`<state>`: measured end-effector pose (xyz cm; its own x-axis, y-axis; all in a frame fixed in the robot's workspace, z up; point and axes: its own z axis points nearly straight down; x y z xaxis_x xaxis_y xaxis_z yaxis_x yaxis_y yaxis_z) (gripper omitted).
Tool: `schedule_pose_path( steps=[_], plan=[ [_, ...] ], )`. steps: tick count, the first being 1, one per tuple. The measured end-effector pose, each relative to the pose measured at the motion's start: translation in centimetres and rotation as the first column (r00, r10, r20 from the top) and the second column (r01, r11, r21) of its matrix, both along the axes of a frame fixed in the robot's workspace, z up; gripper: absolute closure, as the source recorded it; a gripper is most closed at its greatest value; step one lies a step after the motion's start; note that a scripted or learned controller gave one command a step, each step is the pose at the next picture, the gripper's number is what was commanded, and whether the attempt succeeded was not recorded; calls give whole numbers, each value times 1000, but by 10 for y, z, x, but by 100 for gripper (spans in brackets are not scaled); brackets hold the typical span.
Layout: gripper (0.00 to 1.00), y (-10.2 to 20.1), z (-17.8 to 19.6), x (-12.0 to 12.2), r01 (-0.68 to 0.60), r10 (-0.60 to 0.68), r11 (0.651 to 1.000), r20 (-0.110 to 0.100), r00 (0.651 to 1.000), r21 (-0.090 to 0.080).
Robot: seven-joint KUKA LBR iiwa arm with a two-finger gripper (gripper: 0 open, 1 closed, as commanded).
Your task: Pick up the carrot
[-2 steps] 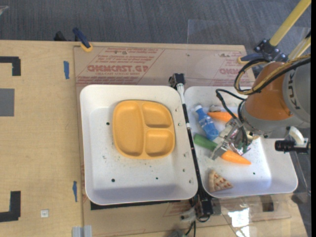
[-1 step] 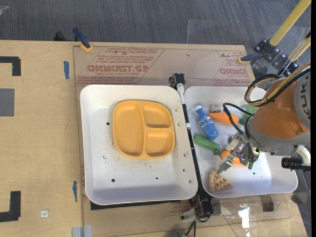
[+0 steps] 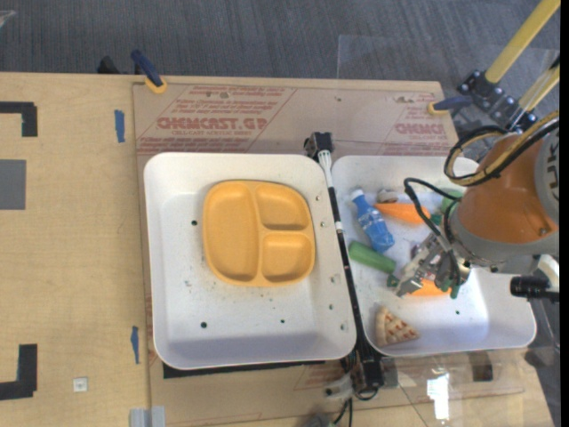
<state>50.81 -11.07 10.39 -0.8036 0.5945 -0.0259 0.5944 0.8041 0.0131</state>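
Gripper (image 3: 420,278) low in right bin (image 3: 511,327), jaw state unclear to me; orange piece beneath. Carrot (image 3: 400,212) nearer the far edge: I risk mis-grasping.

One fixed overhead camera slants down, seemingly mid-range, on both bins (image 3: 169,238).

I'm looking into a robotics lab, pale plywood bench (image 3: 71,265) sitting on grey carpet (image 3: 267,16), blue clamps (image 3: 148,69) gripping a printed cardboard sheet (image 3: 267,114), black tape markers (image 3: 25,118) framing positions, cables (image 3: 462,154) trailing
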Motion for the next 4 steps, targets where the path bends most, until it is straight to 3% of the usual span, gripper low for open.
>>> schedule_pose_path(
  steps=[1,2,3,4],
  plan=[
    [0,0,-1,-1,0,0,1000,-2,1000,0],
    [0,4,-13,-15,172,-172,985,-12,985,5],
    [100,3,0,-11,172,-172,985,1,985,3],
    [100,43,137,-12,279,-279,960,-12,960,10]
  ],
)
